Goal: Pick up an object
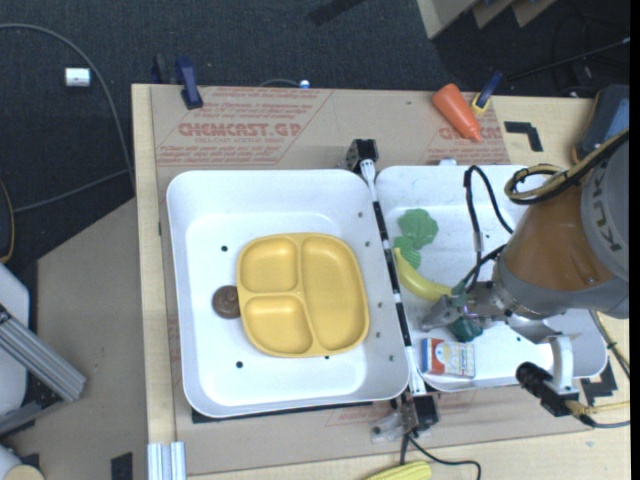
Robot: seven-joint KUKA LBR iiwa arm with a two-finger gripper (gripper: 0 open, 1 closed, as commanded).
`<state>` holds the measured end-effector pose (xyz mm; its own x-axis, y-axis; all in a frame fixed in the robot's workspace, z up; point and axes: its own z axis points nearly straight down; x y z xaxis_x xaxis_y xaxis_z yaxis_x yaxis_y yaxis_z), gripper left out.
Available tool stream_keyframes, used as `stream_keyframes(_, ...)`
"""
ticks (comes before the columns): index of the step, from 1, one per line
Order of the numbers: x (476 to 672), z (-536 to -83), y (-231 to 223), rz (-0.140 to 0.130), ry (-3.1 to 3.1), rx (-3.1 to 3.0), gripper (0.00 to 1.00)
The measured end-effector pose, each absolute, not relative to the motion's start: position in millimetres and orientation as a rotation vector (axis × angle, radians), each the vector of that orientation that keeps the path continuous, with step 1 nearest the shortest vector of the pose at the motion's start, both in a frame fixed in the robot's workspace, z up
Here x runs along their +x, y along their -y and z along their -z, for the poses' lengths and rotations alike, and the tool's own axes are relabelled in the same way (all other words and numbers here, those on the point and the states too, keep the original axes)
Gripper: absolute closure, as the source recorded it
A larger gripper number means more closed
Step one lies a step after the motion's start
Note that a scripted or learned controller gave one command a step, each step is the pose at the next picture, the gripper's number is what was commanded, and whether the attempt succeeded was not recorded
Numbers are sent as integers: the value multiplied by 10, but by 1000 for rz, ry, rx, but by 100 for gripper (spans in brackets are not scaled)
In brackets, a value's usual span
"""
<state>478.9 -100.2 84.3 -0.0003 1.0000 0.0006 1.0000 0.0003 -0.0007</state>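
Note:
The right bin (450,183) holds a green broccoli-like piece (416,228), a yellow banana (418,280), a small teal object (466,327) and a white carton with blue and red print (447,358). My gripper (447,313) is low in this bin, just below the banana's right end and above the carton. The teal object lies right against the gripper's underside, partly hidden by it. I cannot make out whether it is held. The grey and orange arm (560,248) covers the bin's right half.
The left bin (200,268) holds a yellow divided plate (300,293) with a brown round piece (226,301) at its left edge. An orange carrot-like object (458,113) lies on the bench behind the right bin. A black cable (478,218) loops over the right bin.

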Motion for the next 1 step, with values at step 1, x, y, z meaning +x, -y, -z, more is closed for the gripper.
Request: stream_keyframes(1, 4797, -950, 1003, 3, 2222, -2224, 100)
